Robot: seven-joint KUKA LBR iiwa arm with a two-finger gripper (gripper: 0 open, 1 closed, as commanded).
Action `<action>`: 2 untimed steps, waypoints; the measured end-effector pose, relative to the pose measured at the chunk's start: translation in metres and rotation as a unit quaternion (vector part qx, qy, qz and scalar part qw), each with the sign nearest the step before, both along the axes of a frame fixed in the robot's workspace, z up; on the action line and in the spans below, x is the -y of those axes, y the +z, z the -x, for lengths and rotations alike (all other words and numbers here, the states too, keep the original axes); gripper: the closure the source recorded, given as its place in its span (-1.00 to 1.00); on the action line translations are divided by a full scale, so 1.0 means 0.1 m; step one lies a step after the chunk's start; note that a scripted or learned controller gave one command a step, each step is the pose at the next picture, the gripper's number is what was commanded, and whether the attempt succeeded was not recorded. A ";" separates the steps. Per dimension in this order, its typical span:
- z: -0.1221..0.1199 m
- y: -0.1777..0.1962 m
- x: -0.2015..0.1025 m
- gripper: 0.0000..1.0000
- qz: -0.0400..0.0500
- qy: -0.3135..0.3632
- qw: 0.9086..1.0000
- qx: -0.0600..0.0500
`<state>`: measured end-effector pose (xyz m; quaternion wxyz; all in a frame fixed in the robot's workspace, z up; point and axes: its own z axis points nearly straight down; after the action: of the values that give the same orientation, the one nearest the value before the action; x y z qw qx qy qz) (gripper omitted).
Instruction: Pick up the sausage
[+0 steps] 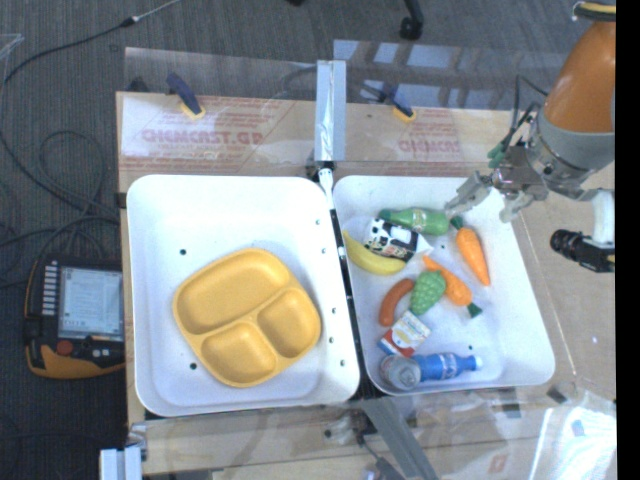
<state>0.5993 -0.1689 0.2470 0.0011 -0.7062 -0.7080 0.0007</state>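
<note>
Sausage [395,301], one, lies diagonally in right bin [530,313], upper end toward top right. Two carrots [473,254], one banana [368,258]. Gripper [492,200] jaws apart, empty.

Bright, even overhead light; soft shadows, slight blur, mild glare.

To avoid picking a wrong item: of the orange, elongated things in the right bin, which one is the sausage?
The sausage is the smooth, red-orange one lying left of the green bumpy fruit. The two carrots have green tips and taper.
</note>
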 end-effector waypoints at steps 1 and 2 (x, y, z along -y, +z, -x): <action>0.10 -1.27 -0.23 -1.00 0.000 -0.037 0.999 -0.001; 0.29 -1.57 -0.71 -1.00 0.003 -0.011 1.000 0.007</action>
<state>0.5701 -0.0980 0.0905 -0.0063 -0.7141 -0.7000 -0.0021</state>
